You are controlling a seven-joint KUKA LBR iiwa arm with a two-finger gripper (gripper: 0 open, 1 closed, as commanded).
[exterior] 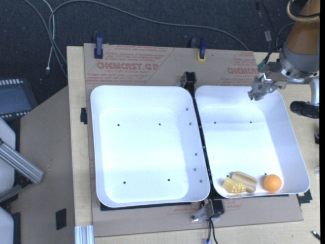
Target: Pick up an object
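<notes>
The pincer hangs over the far right corner of the right bin; whether it is wide or narrow I cannot tell, and nothing shows in its grip. Well apart from it, along the bin's near edge, lie a corn cob touching a tan roll, with an orange ball near them. The left bin sits beside it on the surface.

I count two white bins on my desk. One orange ball, one yellow corn piece and one tan roll.
</notes>
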